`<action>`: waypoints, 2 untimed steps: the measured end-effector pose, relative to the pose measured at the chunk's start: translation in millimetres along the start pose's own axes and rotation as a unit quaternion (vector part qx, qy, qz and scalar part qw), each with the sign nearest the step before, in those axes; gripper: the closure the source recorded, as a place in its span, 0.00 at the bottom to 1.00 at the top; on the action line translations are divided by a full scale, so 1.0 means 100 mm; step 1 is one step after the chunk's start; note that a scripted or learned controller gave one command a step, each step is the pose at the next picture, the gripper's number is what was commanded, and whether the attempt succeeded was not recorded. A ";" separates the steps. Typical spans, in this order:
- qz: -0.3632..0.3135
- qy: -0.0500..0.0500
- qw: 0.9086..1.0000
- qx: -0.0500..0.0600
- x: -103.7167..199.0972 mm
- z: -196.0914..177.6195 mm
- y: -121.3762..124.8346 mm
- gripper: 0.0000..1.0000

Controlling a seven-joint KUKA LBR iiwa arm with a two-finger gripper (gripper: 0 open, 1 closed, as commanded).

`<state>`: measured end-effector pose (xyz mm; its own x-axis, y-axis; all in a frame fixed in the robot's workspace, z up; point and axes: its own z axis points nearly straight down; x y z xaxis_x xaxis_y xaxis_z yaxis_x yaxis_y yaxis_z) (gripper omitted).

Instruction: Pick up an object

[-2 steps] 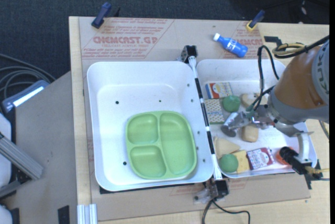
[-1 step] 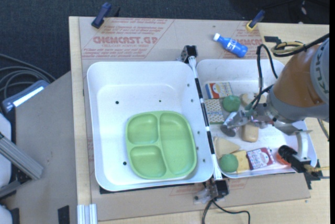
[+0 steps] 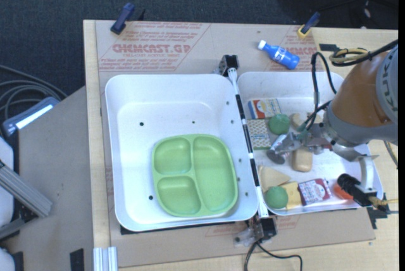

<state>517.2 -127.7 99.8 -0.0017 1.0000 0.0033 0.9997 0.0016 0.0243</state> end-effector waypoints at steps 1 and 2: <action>0.001 -0.002 1.000 -0.004 0.00 0.00 -0.03 0.00; 0.004 -0.009 1.000 -0.009 0.05 -0.01 -0.06 0.00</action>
<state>511.2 -122.5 100.5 0.0068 0.9999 -0.0134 0.9991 -0.0062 0.0428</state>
